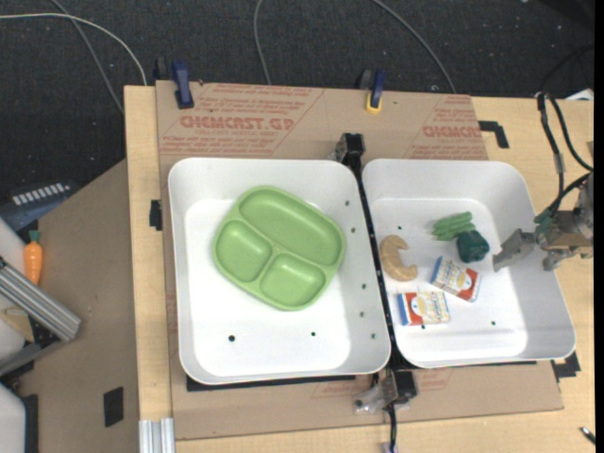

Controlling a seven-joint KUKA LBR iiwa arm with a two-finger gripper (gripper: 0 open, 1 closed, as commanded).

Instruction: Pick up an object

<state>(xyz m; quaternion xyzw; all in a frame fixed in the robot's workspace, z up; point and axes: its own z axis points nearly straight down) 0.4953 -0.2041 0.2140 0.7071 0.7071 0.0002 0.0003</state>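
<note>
The right bin holds several small things. A light green pod-shaped piece lies near its middle, with a dark teal lump touching it at the lower right. A tan croissant-shaped piece rests by the bin's left wall. Two small red, white and blue cartons lie flat, one below the teal lump and the other nearer the front. My gripper hangs at the bin's right wall, a little right of the teal lump, with nothing seen in it.
The left bin carries a light green divided plate in its middle. A black clamp sits where the bins meet at the back, and another at the front. Cables hang near the arm on the right.
</note>
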